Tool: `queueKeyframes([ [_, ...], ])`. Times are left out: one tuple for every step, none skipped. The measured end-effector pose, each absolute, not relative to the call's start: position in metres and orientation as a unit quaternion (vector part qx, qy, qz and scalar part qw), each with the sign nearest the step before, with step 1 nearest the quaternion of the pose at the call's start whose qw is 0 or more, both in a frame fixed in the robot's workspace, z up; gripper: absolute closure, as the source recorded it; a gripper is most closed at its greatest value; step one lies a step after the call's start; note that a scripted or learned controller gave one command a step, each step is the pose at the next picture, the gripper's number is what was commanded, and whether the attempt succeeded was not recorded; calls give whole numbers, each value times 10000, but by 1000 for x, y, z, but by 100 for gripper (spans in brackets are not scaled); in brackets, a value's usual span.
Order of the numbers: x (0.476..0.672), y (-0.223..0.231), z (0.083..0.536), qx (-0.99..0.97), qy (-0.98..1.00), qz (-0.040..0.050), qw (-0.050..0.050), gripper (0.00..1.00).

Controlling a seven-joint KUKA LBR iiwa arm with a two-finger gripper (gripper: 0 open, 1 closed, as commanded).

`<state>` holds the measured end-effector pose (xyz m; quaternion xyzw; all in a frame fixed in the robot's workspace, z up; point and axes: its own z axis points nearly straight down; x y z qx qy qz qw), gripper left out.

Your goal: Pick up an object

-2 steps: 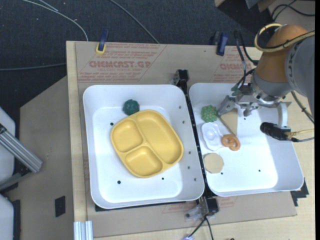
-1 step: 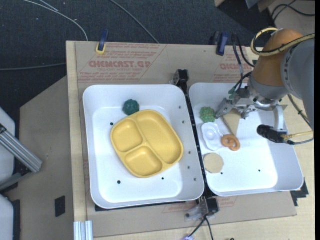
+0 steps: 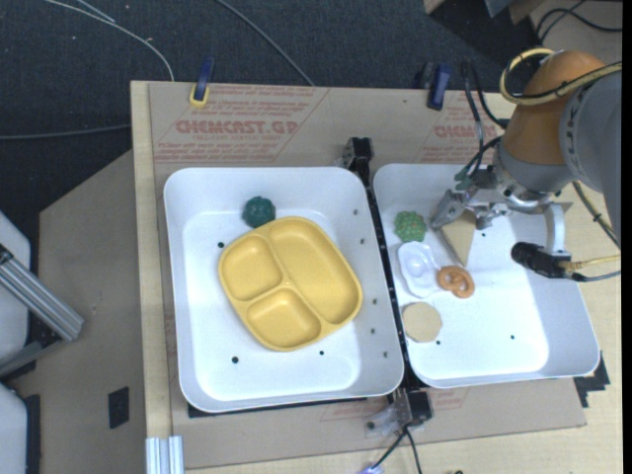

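Beneath the jaws [image 3: 457,205], a half-hidden tan wedge [image 3: 457,242]

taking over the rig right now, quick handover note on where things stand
End effector: low over the far part of the right bin, next to the tan wedge; nothing visibly gripped, finger state unclear.
Right bin: green broccoli piece, white egg piece, pretzel, round tan cookie, all near its left wall.
Left bin: yellow divided plate, dark green piece just beyond it.
Done: approach only.
Left: grasp and lift an object; the wedge looks like the nearest candidate.
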<state>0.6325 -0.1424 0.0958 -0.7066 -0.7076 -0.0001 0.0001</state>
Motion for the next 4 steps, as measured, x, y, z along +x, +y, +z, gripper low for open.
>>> queueKeyframes([
  [631,-147,159,-7073,-7069,-18,-34,100],
  [633,-147,203,-7068,-7074,-18,-35,100],
  [634,-148,257,-7067,-7075,-20,-38,100],
  [616,-108,258,-7062,-7080,5,15,100],
])
